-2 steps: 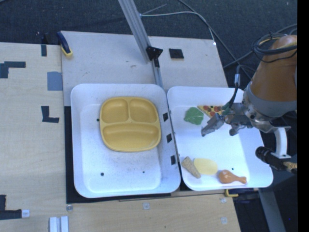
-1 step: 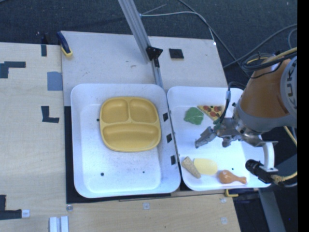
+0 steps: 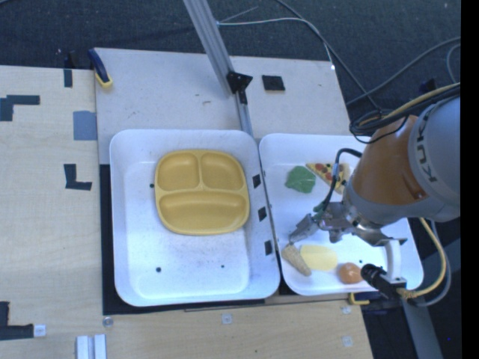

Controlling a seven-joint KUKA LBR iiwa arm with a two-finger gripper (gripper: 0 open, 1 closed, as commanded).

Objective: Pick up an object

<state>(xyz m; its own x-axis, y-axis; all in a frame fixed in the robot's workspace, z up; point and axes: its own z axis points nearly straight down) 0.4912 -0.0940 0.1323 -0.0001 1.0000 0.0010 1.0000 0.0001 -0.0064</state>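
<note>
The grey metal hand (image 3: 305, 229) hangs low over the right white bin (image 3: 273, 149), fingers seemingly spread, pinching nothing. Just near of it lie a pale yellow lump (image 3: 320, 258) and tan cone (image 3: 296, 259); descending and closing comes next.

Even overhead light; soft, slightly blurred

I have a single fixed camera above the bench, looking down at a slant from moderate height. It frames both white bins, the left bin (image 3: 123, 223) and the right bin (image 3: 281, 152), side by side, with dark floor along the top. The arm (image 3: 397, 174) enters from the right.
</note>
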